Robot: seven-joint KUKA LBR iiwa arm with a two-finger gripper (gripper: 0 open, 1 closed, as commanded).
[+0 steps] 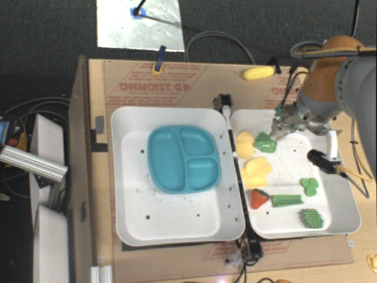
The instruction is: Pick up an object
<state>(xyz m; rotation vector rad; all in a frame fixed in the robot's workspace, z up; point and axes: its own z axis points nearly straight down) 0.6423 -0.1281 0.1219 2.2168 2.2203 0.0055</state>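
My gripper (281, 127) hangs low over the upper left part of the right bin (347, 214). Right at its lower-left tip lies a green leafy toy (265, 143), touching or nearly touching it; whether it is gripped is hidden. Beside that toy rests a yellow round piece (244, 144), with a bigger yellow piece (257, 170) below it. Further toward the front lie a red toy (259, 199), a long green one (287, 200), a small green one (310, 186) and a bumpy green one (312, 218).
The left bin (132, 217) holds a blue divided plate (183, 158). A yellow toy (258, 72) lies outside the bins on the cardboard behind the right bin. The arm crosses the right bin's far right corner.
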